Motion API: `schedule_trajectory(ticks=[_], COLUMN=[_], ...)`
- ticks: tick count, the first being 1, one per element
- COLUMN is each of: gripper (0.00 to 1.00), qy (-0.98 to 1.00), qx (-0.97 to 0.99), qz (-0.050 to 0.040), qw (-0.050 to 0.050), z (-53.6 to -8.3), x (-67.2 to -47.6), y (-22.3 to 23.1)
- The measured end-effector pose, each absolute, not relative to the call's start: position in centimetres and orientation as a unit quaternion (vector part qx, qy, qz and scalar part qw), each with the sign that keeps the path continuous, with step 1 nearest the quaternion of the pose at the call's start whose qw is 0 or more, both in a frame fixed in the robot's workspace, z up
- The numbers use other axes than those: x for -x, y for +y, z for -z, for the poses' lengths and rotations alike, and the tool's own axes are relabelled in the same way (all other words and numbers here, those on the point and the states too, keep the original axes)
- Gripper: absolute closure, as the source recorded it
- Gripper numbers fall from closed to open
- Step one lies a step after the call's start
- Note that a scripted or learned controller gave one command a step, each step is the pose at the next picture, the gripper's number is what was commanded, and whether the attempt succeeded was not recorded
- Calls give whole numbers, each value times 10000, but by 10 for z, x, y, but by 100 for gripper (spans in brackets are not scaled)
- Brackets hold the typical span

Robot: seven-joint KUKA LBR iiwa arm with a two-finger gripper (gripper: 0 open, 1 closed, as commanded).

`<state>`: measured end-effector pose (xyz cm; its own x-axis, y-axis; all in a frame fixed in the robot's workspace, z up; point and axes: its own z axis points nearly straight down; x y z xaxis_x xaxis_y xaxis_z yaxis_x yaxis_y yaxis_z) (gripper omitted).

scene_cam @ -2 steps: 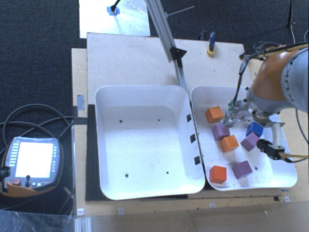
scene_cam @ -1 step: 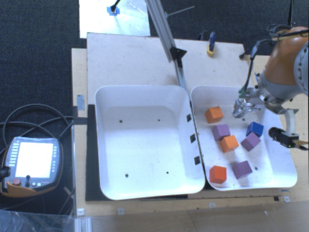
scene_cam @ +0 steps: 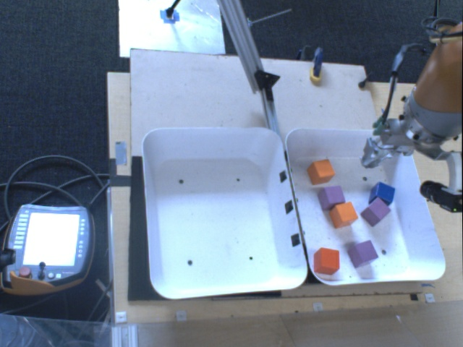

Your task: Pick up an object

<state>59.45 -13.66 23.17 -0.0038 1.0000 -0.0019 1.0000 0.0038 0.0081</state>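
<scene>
Seven blocks lie in the right bin [scene_cam: 427, 262], and none of them has been lifted, so the task looks barely begun. The gripper [scene_cam: 373, 155] hangs over the upper part of that bin, at the end of the arm [scene_cam: 438, 85] that comes in from the right. Whether it is released or clenched I cannot tell; nothing shows held in it.

Nearest to the gripper is the blue block [scene_cam: 383, 192], a little below it and slightly to its right. Just beneath that sits a purple block [scene_cam: 375, 212]. Off to the gripper's left lies an orange block [scene_cam: 320, 170], near but apart from it. Lower and to the left, a second purple block [scene_cam: 332, 196] touches a second orange block [scene_cam: 343, 214]. Well below the gripper, toward the bin's near edge, sit a third purple block [scene_cam: 362, 252] and a red-orange block [scene_cam: 326, 260].

The left bin [scene_cam: 155, 194] lies well away on the gripper's far left.

What is left is nearly everything: choosing a block, coming down over it, closing on it and raising it clear. My guess is the blue block is the likeliest target, since it lies closest under the gripper and has some room around it.
</scene>
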Motion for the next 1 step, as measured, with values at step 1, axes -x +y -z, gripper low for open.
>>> schedule_trajectory(ticks=[1], gripper=[100], qy=[7086], qx=[-7056], qz=[-15], qw=[22], z=[-254], x=[-596], y=[-137])
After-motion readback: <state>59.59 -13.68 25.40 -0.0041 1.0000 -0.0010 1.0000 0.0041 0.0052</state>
